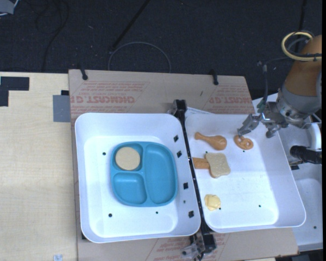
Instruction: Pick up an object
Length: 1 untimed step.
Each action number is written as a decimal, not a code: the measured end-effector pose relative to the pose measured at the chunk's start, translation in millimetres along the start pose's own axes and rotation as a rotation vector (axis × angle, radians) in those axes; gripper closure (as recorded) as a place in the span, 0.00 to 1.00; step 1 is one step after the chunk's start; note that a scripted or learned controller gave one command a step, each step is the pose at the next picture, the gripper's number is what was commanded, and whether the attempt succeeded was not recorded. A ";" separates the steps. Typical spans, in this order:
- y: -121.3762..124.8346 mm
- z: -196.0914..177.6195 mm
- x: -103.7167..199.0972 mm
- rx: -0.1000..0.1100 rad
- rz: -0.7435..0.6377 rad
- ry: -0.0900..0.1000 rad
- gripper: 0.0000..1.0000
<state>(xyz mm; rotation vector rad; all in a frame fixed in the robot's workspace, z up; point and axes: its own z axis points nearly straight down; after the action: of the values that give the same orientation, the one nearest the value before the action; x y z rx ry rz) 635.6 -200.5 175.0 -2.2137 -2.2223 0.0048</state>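
Half-seen arm point(301, 75), jaws point(259, 125) blurred

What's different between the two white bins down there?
The left bin holds a blue divided tray with a tan round disc in one compartment; the right bin holds small loose toy foods: a drumstick, a slice of bread and a yellow piece. The gripper hangs over the right bin's far side, not the left bin. Both are shallow, white and side by side.
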 end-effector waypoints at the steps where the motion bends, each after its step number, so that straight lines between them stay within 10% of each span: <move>1: 0.1 64.7 2.7 0.003 -0.001 0.001 0.00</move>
<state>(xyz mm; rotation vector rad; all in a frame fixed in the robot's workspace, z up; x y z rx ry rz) 635.4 -197.7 110.2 -2.2113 -2.2210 0.0067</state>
